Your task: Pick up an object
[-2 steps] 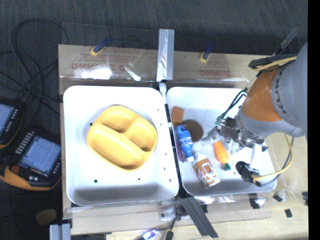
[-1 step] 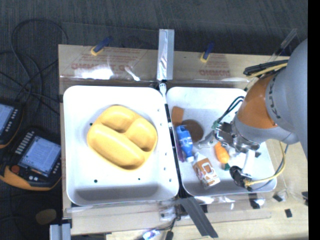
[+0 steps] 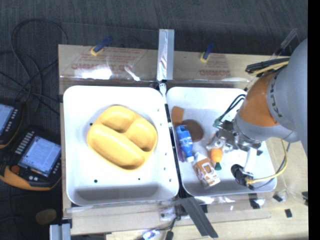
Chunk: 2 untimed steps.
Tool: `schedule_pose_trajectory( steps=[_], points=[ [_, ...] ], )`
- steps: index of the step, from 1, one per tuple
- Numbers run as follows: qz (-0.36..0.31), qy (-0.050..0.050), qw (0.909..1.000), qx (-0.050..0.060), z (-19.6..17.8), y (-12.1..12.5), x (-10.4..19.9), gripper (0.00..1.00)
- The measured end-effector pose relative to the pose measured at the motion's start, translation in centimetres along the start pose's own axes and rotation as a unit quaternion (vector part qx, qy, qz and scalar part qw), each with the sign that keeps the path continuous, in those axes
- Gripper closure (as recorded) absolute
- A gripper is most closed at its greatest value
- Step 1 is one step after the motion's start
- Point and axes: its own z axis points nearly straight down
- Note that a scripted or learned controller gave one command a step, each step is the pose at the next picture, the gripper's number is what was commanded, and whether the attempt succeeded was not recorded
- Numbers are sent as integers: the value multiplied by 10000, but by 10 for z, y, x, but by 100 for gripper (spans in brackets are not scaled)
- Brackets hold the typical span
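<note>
In the right bin (image 3: pixel 260 184), nearest me, lies a small printed carton (image 3: pixel 206 171), and just beyond it an orange, carrot-shaped piece (image 3: pixel 216 154) sits under the gripper (image 3: pixel 220 143); whether it is grasped I cannot tell. Further left lie a glossy blue bottle (image 3: pixel 184 140) and a brown round disc (image 3: pixel 192 129). The left bin (image 3: pixel 75 184) holds a smooth, lumpy yellow cushion (image 3: pixel 121 136).

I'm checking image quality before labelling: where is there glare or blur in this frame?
Camera view: glare on the clear plastic sheet behind the bins and on the silver tape strip; the yellow object is evenly lit; small items beside the gripper look soft.
</note>
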Motion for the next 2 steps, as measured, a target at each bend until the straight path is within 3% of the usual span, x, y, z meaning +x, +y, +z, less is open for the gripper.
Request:
schedule_pose_trajectory(
  steps=[1, 2],
  points=[
    [553, 0, 9985, 16, 9, 19, 5, 100],
    [1409, -38, 9900, 48, -84, 26, 84, 100]
  ],
)
